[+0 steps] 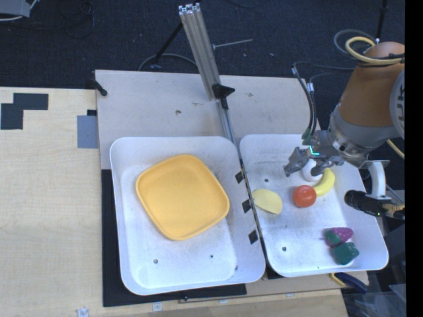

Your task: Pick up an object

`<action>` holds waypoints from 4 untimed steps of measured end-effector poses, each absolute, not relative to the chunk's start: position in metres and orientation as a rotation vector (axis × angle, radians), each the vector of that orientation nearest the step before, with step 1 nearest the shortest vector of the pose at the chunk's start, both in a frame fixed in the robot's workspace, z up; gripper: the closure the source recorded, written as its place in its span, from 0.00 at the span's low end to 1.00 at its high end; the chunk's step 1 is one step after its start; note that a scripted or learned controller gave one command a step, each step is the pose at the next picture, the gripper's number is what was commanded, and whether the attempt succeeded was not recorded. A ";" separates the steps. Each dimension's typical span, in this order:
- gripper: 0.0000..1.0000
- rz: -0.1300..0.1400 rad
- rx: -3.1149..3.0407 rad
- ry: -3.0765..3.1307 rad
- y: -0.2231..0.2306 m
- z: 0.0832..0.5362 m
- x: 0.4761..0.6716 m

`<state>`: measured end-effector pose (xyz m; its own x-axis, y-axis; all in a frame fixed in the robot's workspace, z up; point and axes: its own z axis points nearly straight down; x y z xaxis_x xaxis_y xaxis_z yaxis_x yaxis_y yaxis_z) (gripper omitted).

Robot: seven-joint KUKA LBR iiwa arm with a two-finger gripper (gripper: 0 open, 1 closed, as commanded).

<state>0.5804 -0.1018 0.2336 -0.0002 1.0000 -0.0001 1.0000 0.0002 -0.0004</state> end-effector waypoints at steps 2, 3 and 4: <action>0.00 0.003 -2.219 -2.220 -0.103 0.192 0.579; 0.00 0.004 -2.220 -2.218 -0.096 0.147 0.578; 0.00 0.003 -2.219 -2.220 -0.096 0.095 0.577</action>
<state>0.5771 -0.0959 0.0949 -0.0006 1.0000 0.0003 1.0000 0.0006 -0.0031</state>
